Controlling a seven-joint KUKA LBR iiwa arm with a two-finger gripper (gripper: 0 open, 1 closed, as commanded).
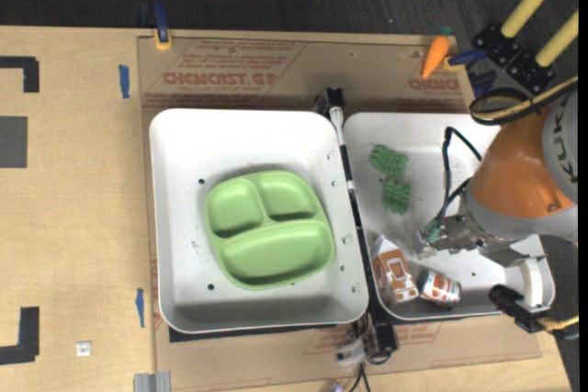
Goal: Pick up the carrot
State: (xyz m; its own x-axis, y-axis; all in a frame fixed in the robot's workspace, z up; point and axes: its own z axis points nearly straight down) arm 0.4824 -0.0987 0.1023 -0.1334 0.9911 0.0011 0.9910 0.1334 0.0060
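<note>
The carrot [435,56] lies on the cardboard outside both bins, at about one o'clock from the right bin [418,135] and just beyond its far rim. The gripper [441,236] hangs low inside that bin, at about four o'clock from two green pieces [393,177]; whether it is clenched or released I cannot tell. A green divided plate [269,227] sits in the left bin [184,197]

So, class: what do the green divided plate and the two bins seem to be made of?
Green divided plate: probably moulded plastic, matt to satin; even colour, rounded compartment edges, soft highlights. Left bin and right bin: apparently thin white plastic, slightly glossy; smooth walls, rounded corners, faint sheen. The material cannot be confirmed.
</note>
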